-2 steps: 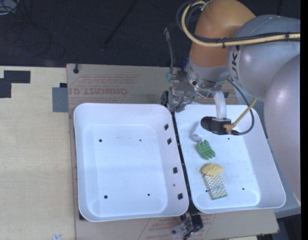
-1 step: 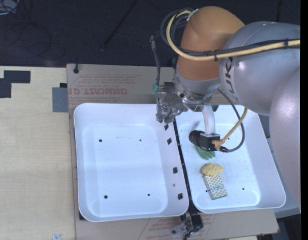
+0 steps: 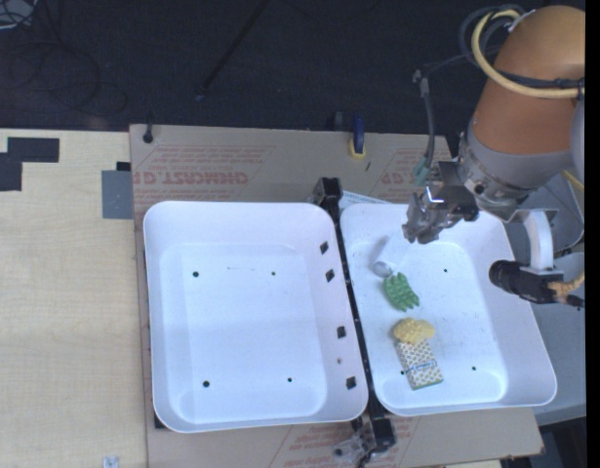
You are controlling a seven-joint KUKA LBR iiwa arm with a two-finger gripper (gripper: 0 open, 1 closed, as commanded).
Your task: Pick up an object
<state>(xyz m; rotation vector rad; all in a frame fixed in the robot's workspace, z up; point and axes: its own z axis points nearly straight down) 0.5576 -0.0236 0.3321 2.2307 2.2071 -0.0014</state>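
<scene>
The right bin (image 3: 504, 378) holds three small things near its left side. A green leafy toy (image 3: 401, 291) lies in the middle, with a small grey-white piece (image 3: 381, 268) just above it. Below them a yellow lump (image 3: 413, 331) rests against a patterned little box (image 3: 420, 365). My gripper (image 3: 423, 228) hangs over the bin's upper part, up and to the right of the green toy and apart from it. Nothing shows between its tips.
The left bin (image 3: 163, 261) sits beside the right one, with a black clip strip (image 3: 340, 300) along their shared edge. Both rest on a brown cardboard sheet (image 3: 231, 159). A black camera mount (image 3: 522, 281) juts in at the right bin's right rim.
</scene>
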